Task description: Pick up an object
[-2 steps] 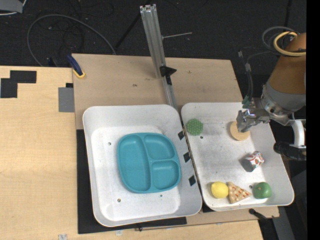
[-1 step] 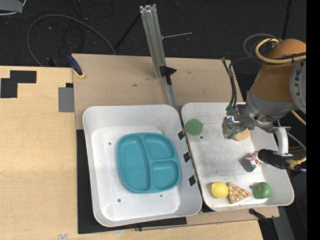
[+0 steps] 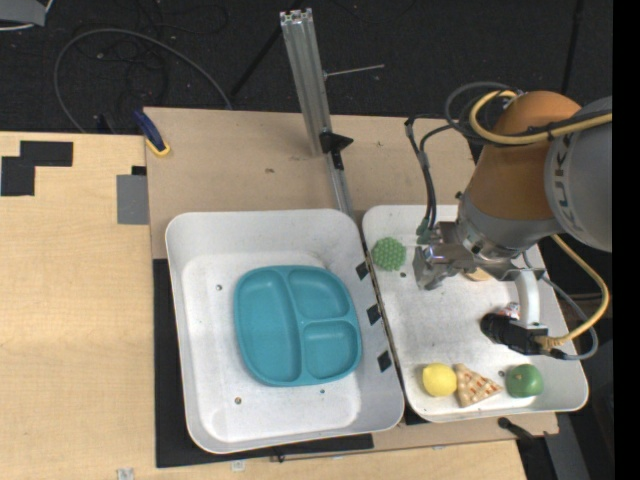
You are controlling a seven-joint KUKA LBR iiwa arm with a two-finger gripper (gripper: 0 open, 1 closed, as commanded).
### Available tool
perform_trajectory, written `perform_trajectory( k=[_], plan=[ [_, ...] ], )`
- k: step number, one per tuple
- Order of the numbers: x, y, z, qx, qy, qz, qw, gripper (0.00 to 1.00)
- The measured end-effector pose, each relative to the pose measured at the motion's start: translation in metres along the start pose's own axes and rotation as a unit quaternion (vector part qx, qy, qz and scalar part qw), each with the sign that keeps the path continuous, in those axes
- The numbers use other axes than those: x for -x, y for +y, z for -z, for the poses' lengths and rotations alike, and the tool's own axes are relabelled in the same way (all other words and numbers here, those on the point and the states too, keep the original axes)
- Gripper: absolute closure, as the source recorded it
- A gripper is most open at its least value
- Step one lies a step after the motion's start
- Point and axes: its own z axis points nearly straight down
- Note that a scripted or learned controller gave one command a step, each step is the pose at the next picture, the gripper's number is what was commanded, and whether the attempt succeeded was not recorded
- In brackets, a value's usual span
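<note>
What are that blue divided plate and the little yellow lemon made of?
The teal divided plate looks like moulded plastic: uniform colour, smooth matte surface, rounded compartments. The yellow lemon seems a plastic toy, evenly coloured and slightly glossy, though real fruit can't be excluded.

Pale wooden bench (image 3: 70, 298) on the left, marked with black rectangles and one grey patch. Brown board (image 3: 250, 163) laid further back, under a slanted aluminium post (image 3: 308, 83) with a black clamp at its foot. Dark carpeted floor (image 3: 180, 8) beyond, strewn with looping black cables (image 3: 130, 53). Blue-handled tool (image 3: 153, 133) with a yellow tip resting at the board's left edge. Even overhead light, soft shadows
</note>
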Motion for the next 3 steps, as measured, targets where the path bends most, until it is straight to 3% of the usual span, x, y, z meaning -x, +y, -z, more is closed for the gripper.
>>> perform_trajectory(
  k=[3],
  plan=[
    [-0.164,-0.026,0.024,0.001,0.0,0.001,1.0,1.0]
  ],
)
